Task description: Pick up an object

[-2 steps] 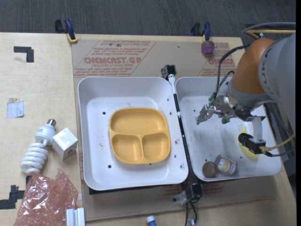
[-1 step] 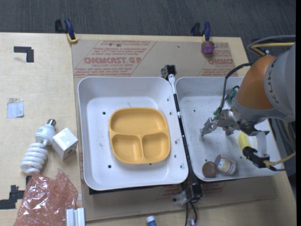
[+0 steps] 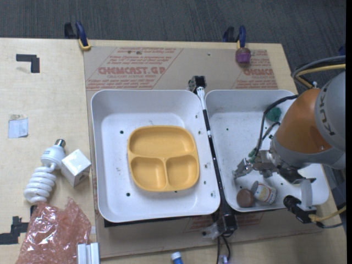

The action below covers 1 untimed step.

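Observation:
My gripper (image 3: 242,170) hangs low in the right bin (image 3: 228,120), near its front middle, on the grey arm with the orange band (image 3: 300,128). Just in front of it, by the bin's front wall, lie a brown rounded object (image 3: 245,198) and a small tan jar on its side (image 3: 265,193). The gripper sits slightly above and to the left of both, and I see nothing held in it. A small green object (image 3: 273,113) lies at the back of the bin, partly behind the arm. The arm hides much of the bin's right half.
A yellow divided plate (image 3: 163,158) lies in the left bin (image 3: 107,147). Outside the bins on the left are a spiral light bulb (image 3: 44,177), a white cube (image 3: 76,167) and crumpled pink wrap (image 3: 52,232). A purple item (image 3: 243,54) sits by the far clamp.

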Available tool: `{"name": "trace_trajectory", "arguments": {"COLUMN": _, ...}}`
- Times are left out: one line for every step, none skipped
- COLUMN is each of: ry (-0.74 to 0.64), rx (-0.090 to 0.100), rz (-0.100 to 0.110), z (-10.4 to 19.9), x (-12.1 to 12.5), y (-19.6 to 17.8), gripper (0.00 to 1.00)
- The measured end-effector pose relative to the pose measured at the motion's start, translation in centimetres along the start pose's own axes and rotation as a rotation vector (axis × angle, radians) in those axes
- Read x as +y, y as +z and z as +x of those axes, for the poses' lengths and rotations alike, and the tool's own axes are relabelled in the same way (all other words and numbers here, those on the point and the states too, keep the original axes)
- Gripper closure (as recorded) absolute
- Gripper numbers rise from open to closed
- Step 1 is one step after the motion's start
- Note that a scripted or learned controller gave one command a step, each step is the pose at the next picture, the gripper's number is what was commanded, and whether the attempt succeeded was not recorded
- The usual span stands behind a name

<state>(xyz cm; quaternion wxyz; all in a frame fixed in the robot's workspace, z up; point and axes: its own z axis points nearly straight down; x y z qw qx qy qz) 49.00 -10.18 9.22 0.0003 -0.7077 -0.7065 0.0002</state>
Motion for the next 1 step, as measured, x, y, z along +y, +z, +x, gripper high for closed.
{"name": "trace_trajectory", "arguments": {"ry": 0.001, "rx": -0.001, "rz": -0.003, "z": -0.05, "x": 0.12, "y": -0.98, "gripper": 1.00}}
